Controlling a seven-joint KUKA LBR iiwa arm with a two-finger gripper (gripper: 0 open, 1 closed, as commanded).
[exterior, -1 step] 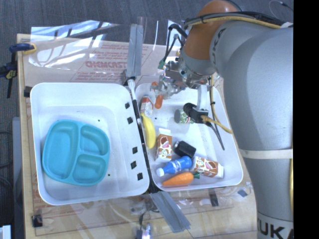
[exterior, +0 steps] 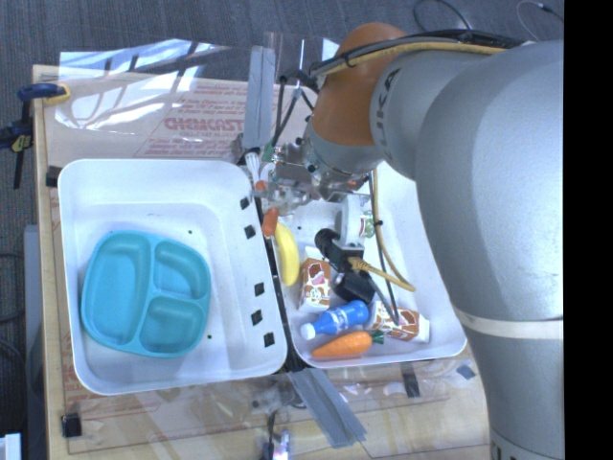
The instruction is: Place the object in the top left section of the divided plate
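Note:
A light blue divided plate (exterior: 115, 290) with three sections lies in the left white bin (exterior: 144, 195). My gripper (exterior: 278, 195) hangs low over the far left corner of the right bin (exterior: 433, 290), close to the wall between the two bins. Just in front of it lie a small orange-red thing (exterior: 270, 222) and a yellow banana (exterior: 285, 254). Whether the gripper touches either of them cannot be made out.
Nearer the front of the right bin lie a brown-patterned carton (exterior: 314, 284), a blue bottle with a white cap (exterior: 337, 320), a carrot (exterior: 342, 345) and a white packet with red and green print (exterior: 402, 328). The arm covers the bin's right side.

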